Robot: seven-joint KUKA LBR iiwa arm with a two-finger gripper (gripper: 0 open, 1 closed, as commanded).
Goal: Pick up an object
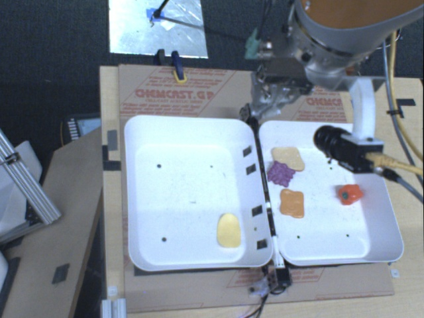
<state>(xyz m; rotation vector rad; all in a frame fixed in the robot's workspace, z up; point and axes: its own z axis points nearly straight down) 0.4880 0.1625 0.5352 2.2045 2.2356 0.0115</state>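
Observation:
The right bin [377, 244] holds a tan flat piece [289, 157], a purple bumpy piece [280, 173], an orange flat piece [292, 203] and a small red-orange object [350, 194]. A pale yellow oval object [229, 230] lies near the front of the left bin [172, 177]. My gripper [265, 105] hangs over the far rim where the two bins meet, apart from every object. Its tip is dark and blurred against the arm's body.
A black cylinder on a white bracket [341, 146] juts from the arm over the right bin's far part. Cables [397, 167] run along the right side. A shiny metal sheet [158, 17] lies behind the bins, and a metal rail [23, 181] stands at the left.

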